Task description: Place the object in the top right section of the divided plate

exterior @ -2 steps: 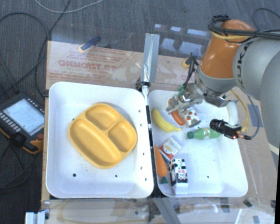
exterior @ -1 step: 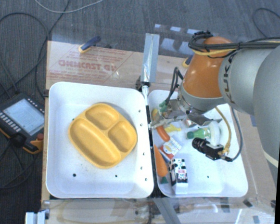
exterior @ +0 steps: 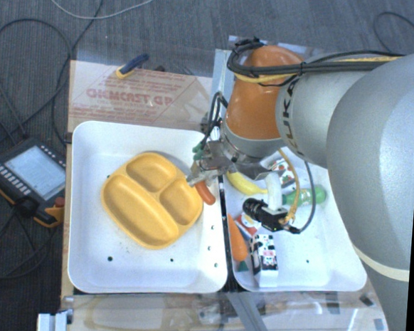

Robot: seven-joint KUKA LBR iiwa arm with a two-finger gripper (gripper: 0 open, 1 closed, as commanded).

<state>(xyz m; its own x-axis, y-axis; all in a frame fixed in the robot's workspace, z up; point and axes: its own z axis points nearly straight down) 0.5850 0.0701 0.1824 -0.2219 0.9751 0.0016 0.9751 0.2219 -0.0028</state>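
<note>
Gripper: gripper hangs low at the right edge of the yellow divided plate; whether its jaws are wide or narrow, I cannot tell.
Object: a small orange-red piece lies just right of the plate's rim, under the gripper.
Plate: sits in the left bin.
Right bin: holds a banana and a carrot among other items.

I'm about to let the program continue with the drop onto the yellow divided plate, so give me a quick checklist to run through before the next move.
1. Orange object at the tool: ok, right under its tip.
2. Firmly held: cannot tell.
3. Over the divided plate: not ok, the object sits at its right rim.
4. Top right section free: ok.
5. Plate flat in the left bin: ok.
</note>
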